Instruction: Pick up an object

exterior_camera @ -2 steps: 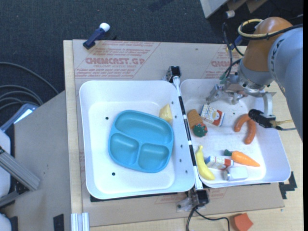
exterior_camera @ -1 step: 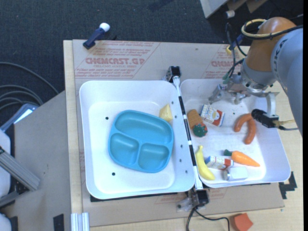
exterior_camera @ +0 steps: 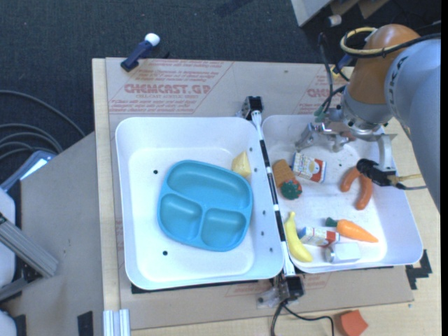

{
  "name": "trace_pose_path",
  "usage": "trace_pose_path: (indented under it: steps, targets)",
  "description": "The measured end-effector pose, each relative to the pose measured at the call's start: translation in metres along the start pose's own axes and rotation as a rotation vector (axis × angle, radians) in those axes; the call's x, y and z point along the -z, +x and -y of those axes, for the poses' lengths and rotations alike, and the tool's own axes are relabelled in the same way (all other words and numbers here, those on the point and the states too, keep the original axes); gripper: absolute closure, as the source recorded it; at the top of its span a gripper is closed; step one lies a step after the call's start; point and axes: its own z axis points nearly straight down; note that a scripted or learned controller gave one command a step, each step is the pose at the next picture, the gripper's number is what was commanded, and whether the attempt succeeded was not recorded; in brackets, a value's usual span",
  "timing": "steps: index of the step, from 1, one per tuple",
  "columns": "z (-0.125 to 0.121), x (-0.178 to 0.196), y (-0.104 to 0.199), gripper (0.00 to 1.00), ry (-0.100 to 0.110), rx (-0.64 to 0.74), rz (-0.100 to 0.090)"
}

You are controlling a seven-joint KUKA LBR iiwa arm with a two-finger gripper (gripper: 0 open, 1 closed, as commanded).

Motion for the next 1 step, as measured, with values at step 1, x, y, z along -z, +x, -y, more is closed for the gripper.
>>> trace_pose_path:
  steps: [1]
  targets:
    - [0.0001, -0.0002, 0.0020, 0.00, 0.000, 0.000, 0.000]
